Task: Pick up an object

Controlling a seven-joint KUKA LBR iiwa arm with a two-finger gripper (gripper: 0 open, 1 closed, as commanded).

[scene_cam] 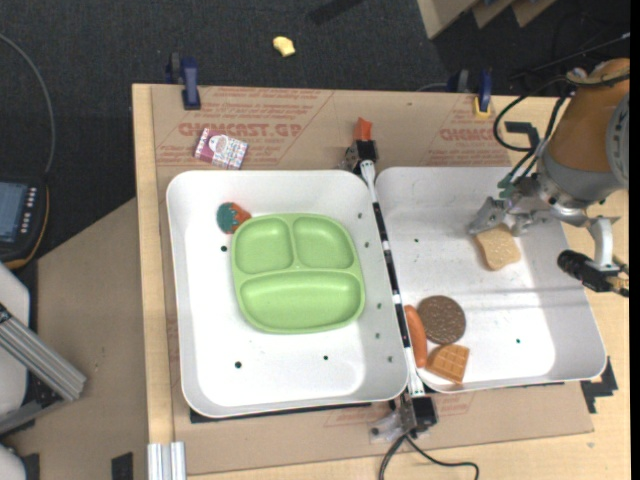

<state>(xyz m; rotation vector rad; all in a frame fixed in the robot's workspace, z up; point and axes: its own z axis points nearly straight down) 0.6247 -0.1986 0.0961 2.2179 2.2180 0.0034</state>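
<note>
Gripper [503, 217] low in right bin [560, 358], far side; can't tell jaw state. Tan bread piece [498, 249] just beneath it, long axis running near-right to far-left.

A tan, bread-like piece [498, 249] lies flat on the white floor of the right bin [560, 363], just below and touching the gripper's fingers [492, 215]. Well away from the fingers, toward the bin's near left corner, lie a brown round cookie [441, 319], an orange waffle square [448, 363] and an orange carrot-like stick [416, 336], crowded together.
</note>
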